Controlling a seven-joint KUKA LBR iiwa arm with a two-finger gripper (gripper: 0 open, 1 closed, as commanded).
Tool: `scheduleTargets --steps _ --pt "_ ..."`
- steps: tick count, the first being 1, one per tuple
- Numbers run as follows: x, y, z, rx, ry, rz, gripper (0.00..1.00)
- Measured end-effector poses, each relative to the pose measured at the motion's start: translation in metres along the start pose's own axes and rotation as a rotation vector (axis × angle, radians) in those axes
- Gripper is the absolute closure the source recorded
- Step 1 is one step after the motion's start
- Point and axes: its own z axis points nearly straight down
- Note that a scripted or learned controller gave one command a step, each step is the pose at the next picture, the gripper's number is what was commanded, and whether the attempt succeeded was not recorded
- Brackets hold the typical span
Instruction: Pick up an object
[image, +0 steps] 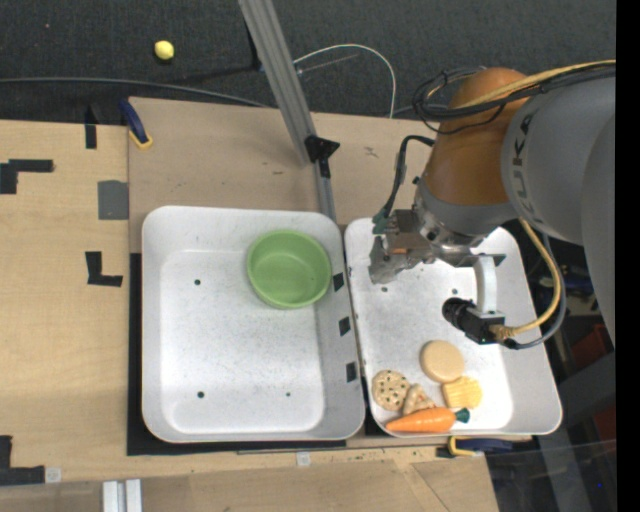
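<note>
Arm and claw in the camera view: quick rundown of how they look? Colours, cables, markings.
The arm is bulky, with rounded light-grey casing and dark lettering partly visible on its side. An orange band wraps it above the wrist. Black and yellowish cables loop around that band and down the arm's side to a small black fitting. The claw is a compact grey metal block.

Grey arm (560, 150) from the right — orange-banded wrist bent down, end effector (385, 262) low.
</note>
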Motion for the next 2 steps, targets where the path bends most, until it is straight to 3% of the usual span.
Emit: scheduleTargets --steps 2 --pt "0.105 -0.03 -0.009 0.0 0.0 -0.002 1.0"
